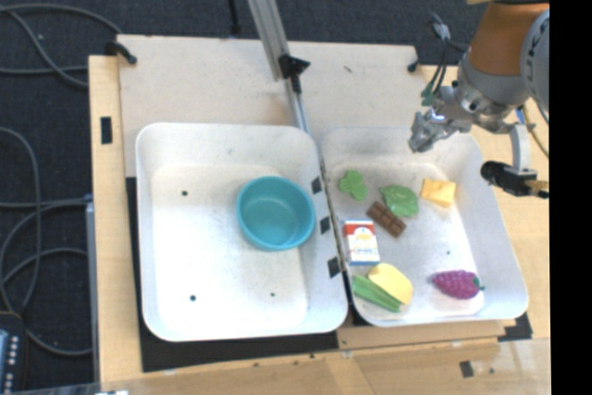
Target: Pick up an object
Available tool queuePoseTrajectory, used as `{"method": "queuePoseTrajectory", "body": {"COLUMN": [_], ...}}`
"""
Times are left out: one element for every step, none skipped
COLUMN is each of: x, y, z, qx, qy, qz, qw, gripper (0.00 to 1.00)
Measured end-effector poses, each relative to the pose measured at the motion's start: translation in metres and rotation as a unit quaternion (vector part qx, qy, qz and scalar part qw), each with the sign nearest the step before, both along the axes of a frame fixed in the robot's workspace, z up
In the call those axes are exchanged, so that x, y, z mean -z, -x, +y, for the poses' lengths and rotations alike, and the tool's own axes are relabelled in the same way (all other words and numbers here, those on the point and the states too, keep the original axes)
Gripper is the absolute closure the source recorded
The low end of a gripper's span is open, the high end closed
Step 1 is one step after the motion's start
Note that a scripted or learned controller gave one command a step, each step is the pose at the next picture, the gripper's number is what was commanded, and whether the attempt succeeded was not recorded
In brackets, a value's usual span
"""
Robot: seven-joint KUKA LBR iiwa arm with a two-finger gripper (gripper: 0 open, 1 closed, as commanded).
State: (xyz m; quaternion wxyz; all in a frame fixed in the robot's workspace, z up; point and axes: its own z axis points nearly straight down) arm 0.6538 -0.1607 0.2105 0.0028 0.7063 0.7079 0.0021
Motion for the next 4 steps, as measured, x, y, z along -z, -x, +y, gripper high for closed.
{"method": "queuePoseTrajectory", "body": {"x": [0.0, 0.004, 0.001, -0.004], "y": [-0.004, -0.001, -0.004, 0.007], "z": [0.047, 0.099, 0.158, 0.212], "qx": [-0.002, -0.002, -0.003, -0.003], "qy": [-0.0011, -0.001, -0.0014, -0.0016], "qz": [0.003, 0.004, 0.003, 0.004], "qw": [1.0, 1.0, 1.0, 1.0], "gripper": [1.0, 1.0, 1.0, 1.0]}}
